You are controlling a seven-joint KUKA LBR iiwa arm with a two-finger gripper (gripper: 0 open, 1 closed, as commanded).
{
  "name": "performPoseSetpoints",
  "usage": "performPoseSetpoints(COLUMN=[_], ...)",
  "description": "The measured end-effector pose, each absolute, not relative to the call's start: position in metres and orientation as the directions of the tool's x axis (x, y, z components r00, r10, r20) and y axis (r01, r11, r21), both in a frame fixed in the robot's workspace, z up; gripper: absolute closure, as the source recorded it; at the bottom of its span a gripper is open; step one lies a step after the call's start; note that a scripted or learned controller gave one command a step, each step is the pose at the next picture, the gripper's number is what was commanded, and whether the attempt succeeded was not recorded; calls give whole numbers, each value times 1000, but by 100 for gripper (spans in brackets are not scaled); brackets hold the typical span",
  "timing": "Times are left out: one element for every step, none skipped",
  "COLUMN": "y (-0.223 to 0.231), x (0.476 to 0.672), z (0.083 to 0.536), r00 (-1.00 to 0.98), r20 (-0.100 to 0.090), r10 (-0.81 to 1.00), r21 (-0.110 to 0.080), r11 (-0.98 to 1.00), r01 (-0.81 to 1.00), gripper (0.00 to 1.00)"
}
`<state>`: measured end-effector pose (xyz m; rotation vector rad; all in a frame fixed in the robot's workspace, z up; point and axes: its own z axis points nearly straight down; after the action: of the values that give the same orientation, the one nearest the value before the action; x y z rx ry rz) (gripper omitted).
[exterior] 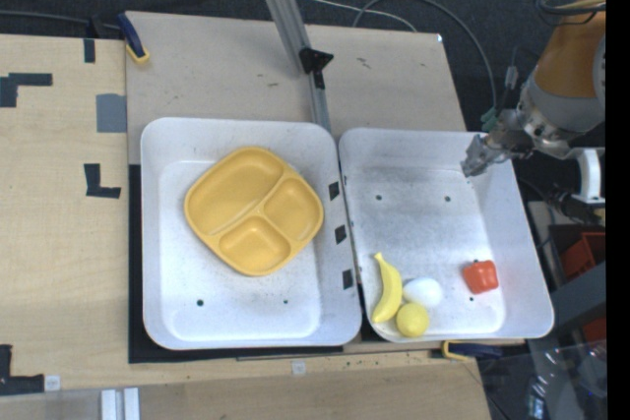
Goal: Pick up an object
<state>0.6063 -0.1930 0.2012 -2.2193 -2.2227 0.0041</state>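
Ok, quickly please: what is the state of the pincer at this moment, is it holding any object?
Pincer: over the right bin's upper right edge, nothing visibly held; open or shut cannot be told.

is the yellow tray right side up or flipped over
Right side up: the tray lies flat in the left bin with its three hollow compartments facing up.

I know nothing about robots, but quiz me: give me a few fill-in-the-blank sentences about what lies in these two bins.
1. The yellow divided tray lies in the ____ bin.
2. The banana is touching a ____ egg-shaped object.
3. The small block in the right bin is ____ in colour.
4. The pincer hovers at the right bin's ____ far corner.

Missing words: left; white; red; right
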Motion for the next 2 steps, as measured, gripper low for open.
performPoseSetpoints(y=[-133, -76], x=[617, 621], z=[202, 197], r00=[-7, -7], r20=[2, 2], r10=[1000, 1000], r21=[-2, -2], r11=[7, 7], r01=[1000, 1000], gripper=[100, 100])
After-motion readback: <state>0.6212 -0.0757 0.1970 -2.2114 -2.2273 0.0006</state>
